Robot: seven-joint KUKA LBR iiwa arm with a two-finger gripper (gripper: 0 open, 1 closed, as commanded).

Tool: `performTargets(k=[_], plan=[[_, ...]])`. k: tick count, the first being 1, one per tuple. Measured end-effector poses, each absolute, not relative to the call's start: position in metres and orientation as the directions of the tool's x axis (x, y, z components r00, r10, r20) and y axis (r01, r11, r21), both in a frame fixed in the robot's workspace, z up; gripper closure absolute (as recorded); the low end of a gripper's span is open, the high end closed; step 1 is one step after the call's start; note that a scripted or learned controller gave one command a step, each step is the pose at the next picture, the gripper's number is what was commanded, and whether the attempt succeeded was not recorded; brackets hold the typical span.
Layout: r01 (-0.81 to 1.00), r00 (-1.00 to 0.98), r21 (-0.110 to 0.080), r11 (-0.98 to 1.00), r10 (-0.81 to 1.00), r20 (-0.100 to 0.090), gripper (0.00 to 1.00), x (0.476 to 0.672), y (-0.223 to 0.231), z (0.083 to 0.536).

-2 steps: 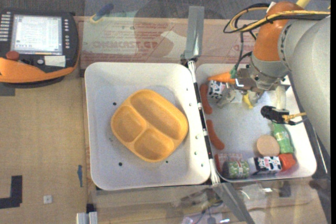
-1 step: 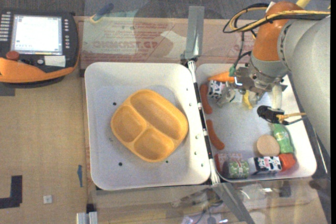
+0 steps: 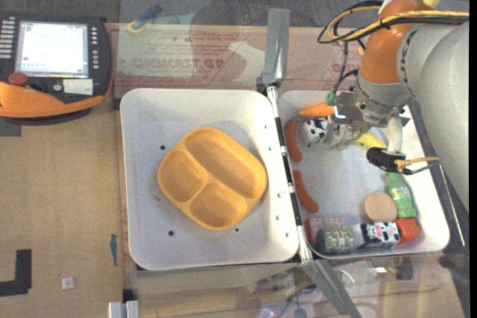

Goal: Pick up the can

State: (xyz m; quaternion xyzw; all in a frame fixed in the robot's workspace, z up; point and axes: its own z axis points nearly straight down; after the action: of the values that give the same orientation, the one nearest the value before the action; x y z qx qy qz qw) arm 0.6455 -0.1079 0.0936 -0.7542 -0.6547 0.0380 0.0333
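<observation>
The can has a green label and dark ends. It lies on its side against the front wall of the right bin, near that bin's front left corner. My gripper hangs low over the back of the same bin, well behind the can and apart from it. It sits right beside a small black-and-white cow-patterned object. Nothing shows in its grasp.
Around the gripper lie a carrot, a banana and two sausages. A cow-patterned carton, a tan disc, a green bottle and a red piece crowd the can's right. The left bin holds a yellow divided plate.
</observation>
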Motion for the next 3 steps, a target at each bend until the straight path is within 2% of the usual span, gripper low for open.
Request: performTargets(k=[1,2,3], plan=[[0.985,0.139,-0.1,-0.14,0.99,-0.014,0.0,0.645,-0.107,0.093],[0.683,0.729,-0.051,-0.729,0.684,-0.021,0.0,0.628,-0.128,0.088],[0.207,0.978,-0.016,-0.978,0.207,-0.03,0.0,0.644,-0.098,0.091]])
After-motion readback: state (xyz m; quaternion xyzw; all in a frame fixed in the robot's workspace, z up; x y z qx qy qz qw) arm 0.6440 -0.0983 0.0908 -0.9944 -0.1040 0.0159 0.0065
